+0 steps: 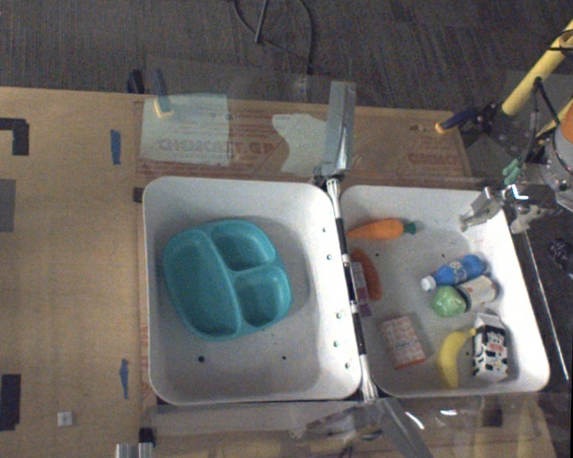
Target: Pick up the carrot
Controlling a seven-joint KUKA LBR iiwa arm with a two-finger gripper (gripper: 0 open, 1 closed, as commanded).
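Observation:
The carrot, orange with a small green top at its right end, lies on its side at the upper left of the right bin, close to the divider between the bins. My gripper hovers over the bin's upper right corner, well to the right of the carrot and apart from it. It looks open, with nothing between its fingers.
The right bin also holds a reddish sausage, a blue bottle, a green item, a banana, a cow-print carton and a small pink box. A teal divided plate sits in the left bin.

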